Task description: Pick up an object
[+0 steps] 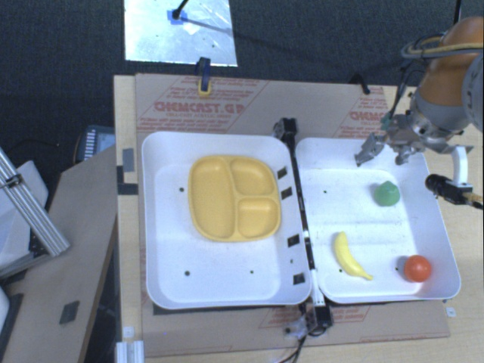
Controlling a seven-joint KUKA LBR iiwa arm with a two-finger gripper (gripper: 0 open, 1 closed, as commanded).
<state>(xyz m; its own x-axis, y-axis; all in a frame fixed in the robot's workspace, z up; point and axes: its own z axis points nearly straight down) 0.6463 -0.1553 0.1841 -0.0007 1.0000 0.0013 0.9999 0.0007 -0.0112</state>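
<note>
A yellow tray [232, 197] sits in the left bin [162, 278]. In the right bin [439, 278], a banana [351, 255], a green ball [387, 193] and an orange ball [417, 268] lie well apart. The tool [387, 150] hovers, fingers spread, at the far rim. The banana looks light, smooth plastic; across its middle is probably best.

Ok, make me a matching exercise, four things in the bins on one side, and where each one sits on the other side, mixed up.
Things:
1. yellow divided tray
2. banana
3. green object
4. orange ball

Places:
A. right bin, near right corner
B. left bin, middle
C. right bin, upper right part
D. right bin, near edge, left of the ball

Pairs: 1-B, 2-D, 3-C, 4-A
</note>
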